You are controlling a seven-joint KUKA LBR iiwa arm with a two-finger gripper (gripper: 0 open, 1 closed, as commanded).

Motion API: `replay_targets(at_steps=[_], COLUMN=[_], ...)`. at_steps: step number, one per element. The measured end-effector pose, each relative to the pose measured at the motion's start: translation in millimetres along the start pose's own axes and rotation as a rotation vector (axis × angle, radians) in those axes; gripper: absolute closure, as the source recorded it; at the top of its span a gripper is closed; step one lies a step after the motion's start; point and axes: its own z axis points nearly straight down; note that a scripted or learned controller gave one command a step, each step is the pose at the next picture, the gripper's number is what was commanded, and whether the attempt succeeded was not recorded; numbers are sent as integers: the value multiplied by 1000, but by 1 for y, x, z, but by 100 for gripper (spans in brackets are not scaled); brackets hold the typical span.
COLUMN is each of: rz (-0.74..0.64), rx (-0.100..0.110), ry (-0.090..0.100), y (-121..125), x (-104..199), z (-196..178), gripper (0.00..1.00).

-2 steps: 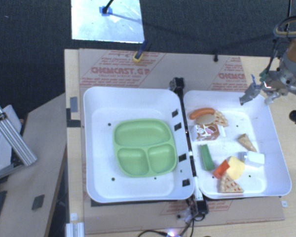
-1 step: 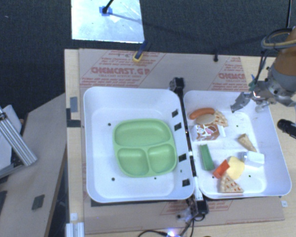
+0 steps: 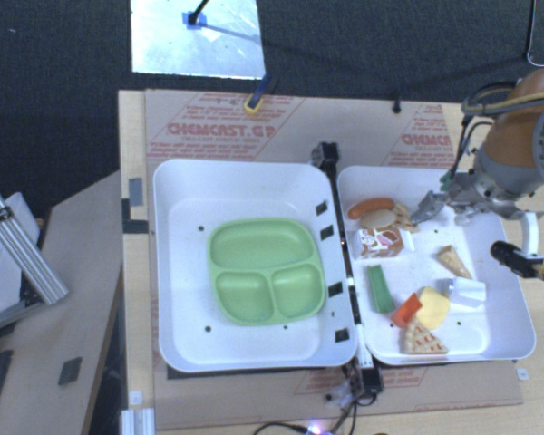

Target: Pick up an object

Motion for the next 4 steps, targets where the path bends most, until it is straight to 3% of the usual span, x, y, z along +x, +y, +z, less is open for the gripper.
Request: replay_targets(at_steps=[1,2,4], rz=[0,-2,-1], rx=[-7,-17,-10], ry=[0,0,-3], y=[3,6,12], x=[0,1,-8], z=[24,10,-85], gripper=[0,100,100])
